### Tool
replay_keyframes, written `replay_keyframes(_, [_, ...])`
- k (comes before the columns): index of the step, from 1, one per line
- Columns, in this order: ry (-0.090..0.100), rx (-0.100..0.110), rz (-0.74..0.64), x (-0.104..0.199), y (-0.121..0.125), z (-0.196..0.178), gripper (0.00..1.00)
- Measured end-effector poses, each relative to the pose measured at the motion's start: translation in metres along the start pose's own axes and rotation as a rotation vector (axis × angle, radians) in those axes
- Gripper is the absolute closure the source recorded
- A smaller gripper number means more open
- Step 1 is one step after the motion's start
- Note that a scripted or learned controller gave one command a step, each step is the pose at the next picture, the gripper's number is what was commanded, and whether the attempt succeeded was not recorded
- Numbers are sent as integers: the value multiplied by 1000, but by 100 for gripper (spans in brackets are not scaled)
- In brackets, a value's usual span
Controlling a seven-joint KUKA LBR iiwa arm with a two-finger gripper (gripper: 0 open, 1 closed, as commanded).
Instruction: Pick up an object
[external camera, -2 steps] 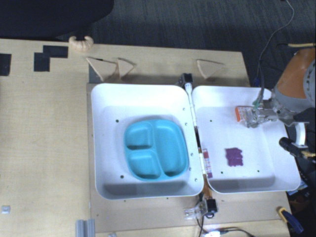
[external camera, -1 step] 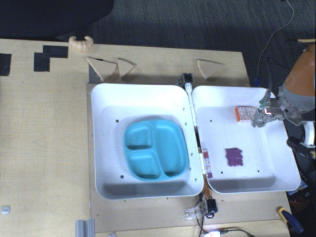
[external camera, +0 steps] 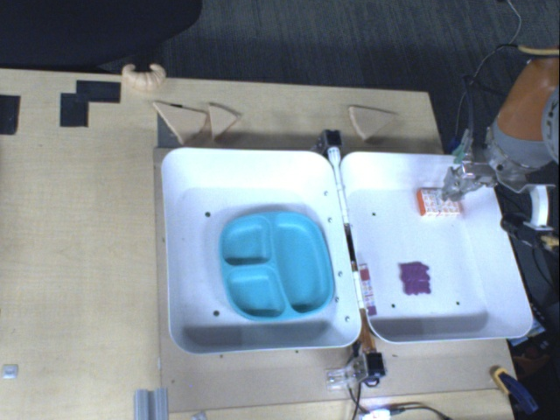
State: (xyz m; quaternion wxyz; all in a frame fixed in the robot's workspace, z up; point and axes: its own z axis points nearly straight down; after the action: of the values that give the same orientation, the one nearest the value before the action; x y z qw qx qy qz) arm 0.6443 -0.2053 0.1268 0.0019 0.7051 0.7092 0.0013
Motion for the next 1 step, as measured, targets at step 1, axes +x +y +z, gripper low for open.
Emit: replay_keyframes(1, [-1,-1,-1,0,26,13,100])
